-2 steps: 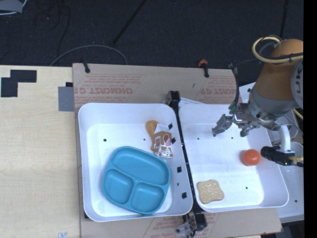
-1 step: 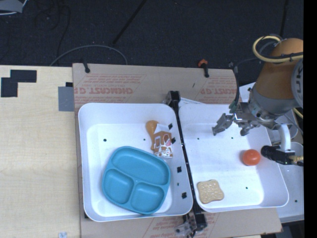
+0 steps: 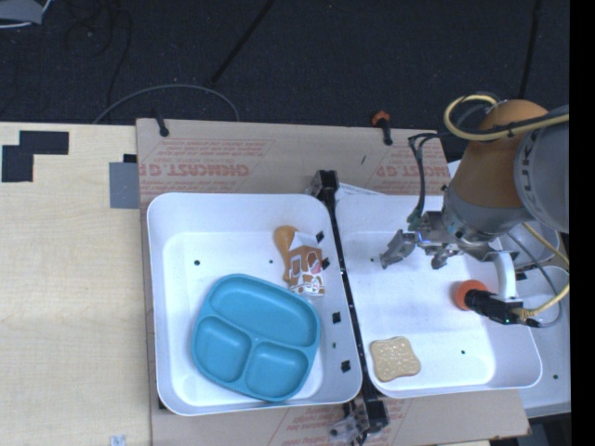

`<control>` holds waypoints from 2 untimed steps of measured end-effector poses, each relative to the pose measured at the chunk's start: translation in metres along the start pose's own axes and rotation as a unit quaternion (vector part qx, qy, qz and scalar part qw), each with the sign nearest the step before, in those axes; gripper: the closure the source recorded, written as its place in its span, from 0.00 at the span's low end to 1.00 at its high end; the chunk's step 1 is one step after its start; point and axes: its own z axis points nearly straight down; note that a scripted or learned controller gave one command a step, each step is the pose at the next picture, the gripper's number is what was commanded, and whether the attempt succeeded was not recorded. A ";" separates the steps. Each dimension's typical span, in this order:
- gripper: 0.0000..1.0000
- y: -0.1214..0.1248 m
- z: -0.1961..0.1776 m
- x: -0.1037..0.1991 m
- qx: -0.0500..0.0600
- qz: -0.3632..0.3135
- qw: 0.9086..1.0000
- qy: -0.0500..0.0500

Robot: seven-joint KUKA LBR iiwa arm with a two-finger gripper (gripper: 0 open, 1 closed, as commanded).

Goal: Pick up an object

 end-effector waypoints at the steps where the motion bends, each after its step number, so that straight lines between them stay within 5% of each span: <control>1: 0.00 0.000 0.053 0.001 -0.001 0.001 1.000 0.000; 2: 1.00 0.000 0.041 0.000 -0.001 0.003 1.000 0.000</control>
